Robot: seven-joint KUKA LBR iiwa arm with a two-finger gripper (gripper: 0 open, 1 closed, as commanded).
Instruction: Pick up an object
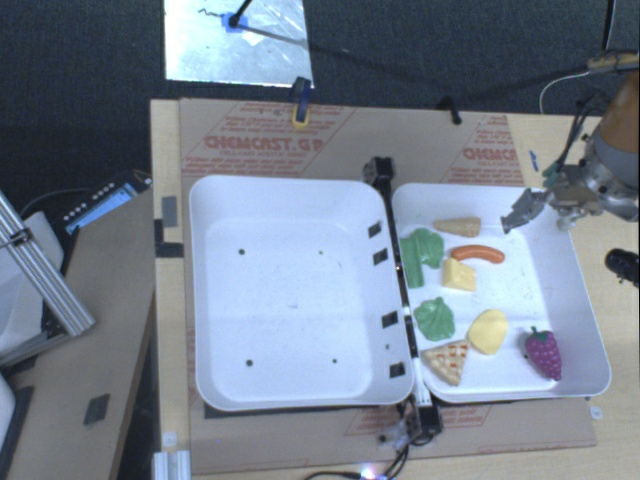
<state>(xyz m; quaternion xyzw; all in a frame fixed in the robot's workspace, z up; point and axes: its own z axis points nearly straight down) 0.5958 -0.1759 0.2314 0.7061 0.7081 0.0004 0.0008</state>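
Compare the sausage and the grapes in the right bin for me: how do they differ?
The sausage is orange-red and long, lying crosswise; the grapes are purple, a plump bumpy cluster with a green stem. The sausage lies toward the bin's far side, nearer the gripper; the grapes lie at the near right corner. Both rest untouched in the right bin.

Bins: two shallow white bins, the left bin (290, 298) and the right bin (575, 298). Toy food pieces: eight in all, every one lying in the right bin. One croissant (458, 227); one sausage (478, 255); two green leafy pieces (422, 251) (435, 318); one cheese wedge (460, 275); one lemon (488, 331); one pizza slice (447, 361); one grape bunch (543, 353).
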